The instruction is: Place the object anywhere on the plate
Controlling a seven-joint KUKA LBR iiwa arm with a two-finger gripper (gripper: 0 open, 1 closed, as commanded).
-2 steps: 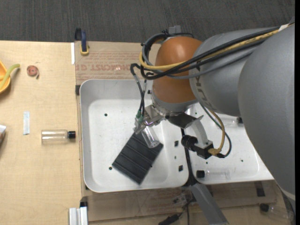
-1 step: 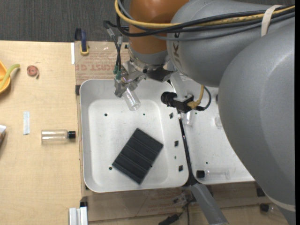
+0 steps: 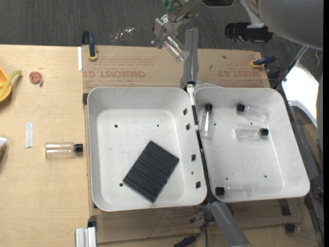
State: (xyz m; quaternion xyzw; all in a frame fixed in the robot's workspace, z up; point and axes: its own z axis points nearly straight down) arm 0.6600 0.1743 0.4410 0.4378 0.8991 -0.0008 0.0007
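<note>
A dark ribbed rectangular plate [image 3: 151, 170] lies tilted on the floor of the left bin [image 3: 103, 107], toward its front. My gripper [image 3: 166, 35] hangs high over the cardboard behind the bins, near the seam between them. Its fingers are shut on a clear vial [image 3: 175, 49] that slants down to the right from the fingertips. The gripper is well behind the plate and slightly to its right.
The right bin [image 3: 288, 138] holds several clear vials with black caps, such as one by the divider [image 3: 206, 120] and one at the front edge [image 3: 234, 191]. Another vial [image 3: 61, 148] lies on the wooden bench left of the bins. Clamps [image 3: 89, 46] hold the cardboard.
</note>
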